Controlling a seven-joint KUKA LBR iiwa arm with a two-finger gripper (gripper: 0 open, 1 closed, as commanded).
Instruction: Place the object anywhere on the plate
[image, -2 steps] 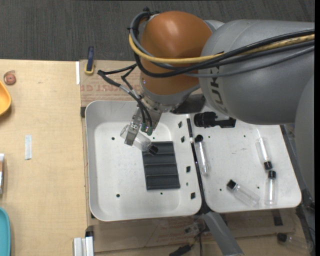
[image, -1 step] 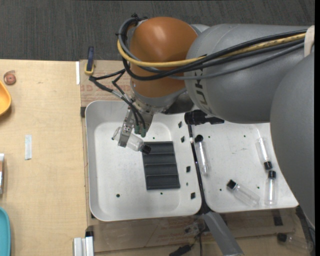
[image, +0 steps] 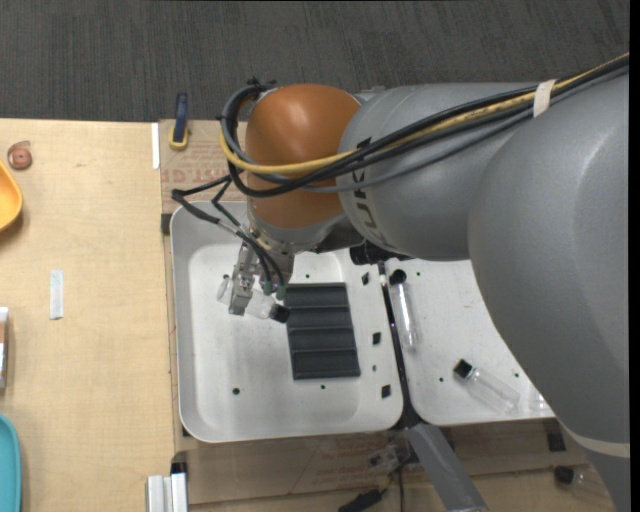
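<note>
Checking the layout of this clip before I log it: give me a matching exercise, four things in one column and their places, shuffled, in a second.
Things:
1. blue clamp
2. capped tube
3. orange dish
4. white strip

Places:
A. in the right bin
B. flat on the wooden board, left of the left bin
C. at the board's far edge
D. cut off by the picture's left edge

Pairs: 1-C, 2-A, 3-D, 4-B

Wooden bench (image: 100, 400): left bin (image: 215, 400), right bin (image: 450, 330) side by side; small white strip (image: 56, 295) on bare wood.
</note>
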